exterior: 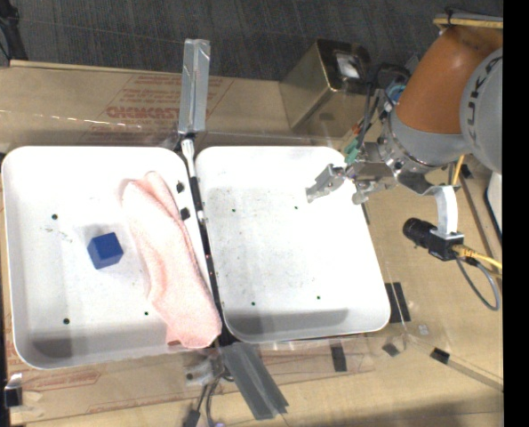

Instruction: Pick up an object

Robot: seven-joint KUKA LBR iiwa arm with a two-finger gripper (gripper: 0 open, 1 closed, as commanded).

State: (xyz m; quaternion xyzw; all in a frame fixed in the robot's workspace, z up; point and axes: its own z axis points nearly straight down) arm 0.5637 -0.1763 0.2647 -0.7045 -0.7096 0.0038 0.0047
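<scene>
A small blue cube [105, 249] lies in the left bin [33, 327], left of centre. Beside it a pink cloth [171, 256] runs down the bin's right side, and its lower end drapes over the divider between the bins. My gripper [340, 188] hangs over the far right corner of the right bin [282, 265], well away from both objects. Its fingers [321, 185] are spread open and hold nothing.
A grey metal bar [193, 87] stands behind the bins at the divider. A tan box [322, 83] sits behind the right bin, close to the arm. Brown cardboard [86, 96] lines the bench at the back.
</scene>
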